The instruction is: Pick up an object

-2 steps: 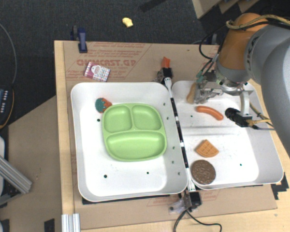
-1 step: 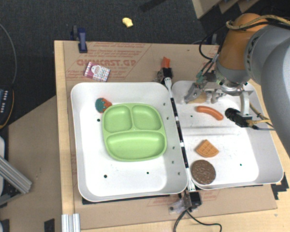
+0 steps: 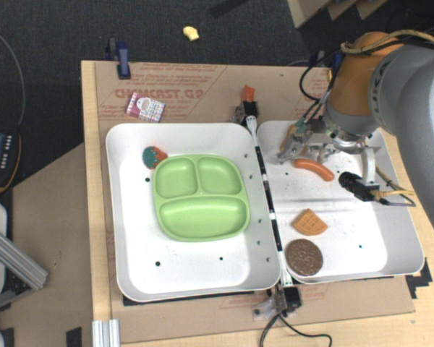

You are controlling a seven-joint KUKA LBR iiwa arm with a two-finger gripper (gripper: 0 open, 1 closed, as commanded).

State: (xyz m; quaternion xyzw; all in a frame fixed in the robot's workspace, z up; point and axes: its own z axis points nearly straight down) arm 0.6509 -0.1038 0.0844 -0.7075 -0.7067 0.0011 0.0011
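Jaws (image 3: 296, 148), gape indiscernible, hover at ten o'clock of the sausage (image 3: 315, 169), apparently lined up to grasp it.

Pink card (image 3: 145, 107) on cardboard (image 3: 202, 85); blue clamp (image 3: 121, 58); yellow scrap (image 3: 192, 32) beyond.

We look down from one fixed camera above the table (image 3: 202, 85), tilted at a slant, near enough that both white bins (image 3: 130, 266) fill the middle of the frame; the arm (image 3: 405, 71) enters from the upper right.
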